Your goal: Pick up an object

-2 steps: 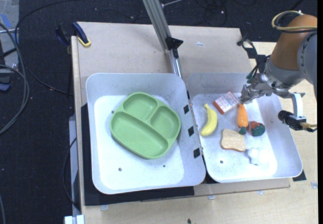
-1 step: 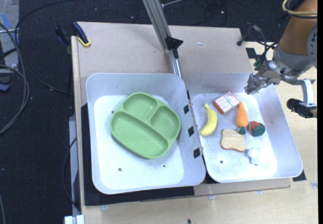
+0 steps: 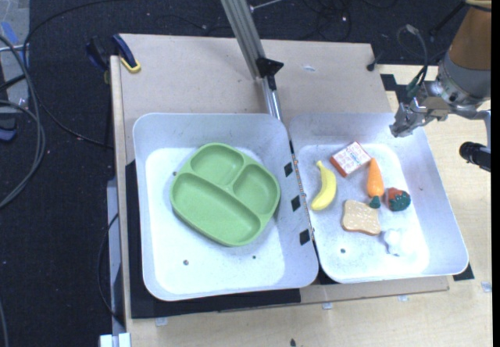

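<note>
Toy food in right bin (image 3: 437,205), lower right of frame: red box (image 3: 350,159), carrot (image 3: 375,177), banana (image 3: 324,186), toast (image 3: 361,217), strawberry (image 3: 398,199). Claw (image 3: 404,123) up over bin's top right rim, above and right of red box, holding nothing; open or closed, cannot tell. Green plate (image 3: 226,193) in left bin (image 3: 156,259).

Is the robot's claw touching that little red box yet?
Apart. The camera view shows the gripper above the right bin's far rim, with bare white floor between it and the red box.
</note>
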Controlling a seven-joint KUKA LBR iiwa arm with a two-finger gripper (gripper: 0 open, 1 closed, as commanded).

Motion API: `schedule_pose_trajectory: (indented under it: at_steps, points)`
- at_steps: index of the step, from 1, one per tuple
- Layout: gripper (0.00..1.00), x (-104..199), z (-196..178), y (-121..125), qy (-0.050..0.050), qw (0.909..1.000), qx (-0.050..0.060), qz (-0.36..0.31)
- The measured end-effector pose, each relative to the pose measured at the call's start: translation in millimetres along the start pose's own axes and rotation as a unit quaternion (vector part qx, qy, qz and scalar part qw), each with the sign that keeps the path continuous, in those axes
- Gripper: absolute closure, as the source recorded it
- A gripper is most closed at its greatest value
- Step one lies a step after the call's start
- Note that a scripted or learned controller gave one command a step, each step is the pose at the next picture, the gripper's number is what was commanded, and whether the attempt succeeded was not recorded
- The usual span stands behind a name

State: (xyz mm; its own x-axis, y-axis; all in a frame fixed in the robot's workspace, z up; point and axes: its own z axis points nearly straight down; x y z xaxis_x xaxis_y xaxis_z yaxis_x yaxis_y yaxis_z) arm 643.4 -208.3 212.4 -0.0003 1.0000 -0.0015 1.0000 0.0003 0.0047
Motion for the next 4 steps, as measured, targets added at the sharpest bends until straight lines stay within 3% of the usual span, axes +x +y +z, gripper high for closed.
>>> schedule_pose_trajectory:
  at_steps: [1,3,4]
  points:
    - [1.00,-0.4,-45.5,1.2,0.000,1.0000,0.000,-0.001]
    - [1.00,102.9,-21.0,-48.8,0.001,1.0000,0.004,-0.003]
    - [1.00,153.6,-30.9,-68.3,0.002,1.0000,0.003,-0.004]
